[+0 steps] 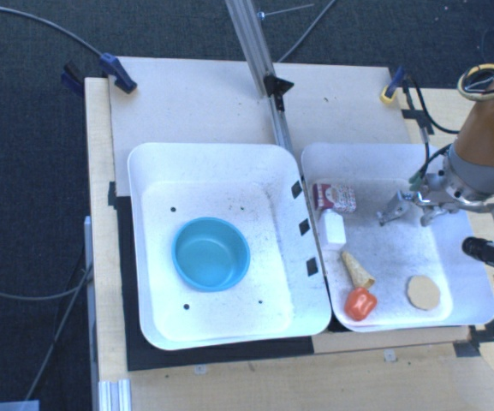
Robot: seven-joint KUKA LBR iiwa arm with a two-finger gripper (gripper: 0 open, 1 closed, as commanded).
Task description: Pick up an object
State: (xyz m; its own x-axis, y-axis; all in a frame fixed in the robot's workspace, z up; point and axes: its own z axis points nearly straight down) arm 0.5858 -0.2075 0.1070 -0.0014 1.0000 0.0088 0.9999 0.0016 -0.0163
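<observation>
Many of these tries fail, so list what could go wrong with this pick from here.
1. The gripper hangs over bare floor of the right bin, so closing here would likely grab nothing.
2. The cone, red object and white bottle lie crowded by the bin's left wall, which may block a finger.

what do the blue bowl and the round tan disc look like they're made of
Blue bowl: probably plastic, going by its even, saturated colour and smooth, slightly glossy inside. Round tan disc: matte and pale, perhaps a toy cookie of plastic or foam; too small to tell.
</observation>
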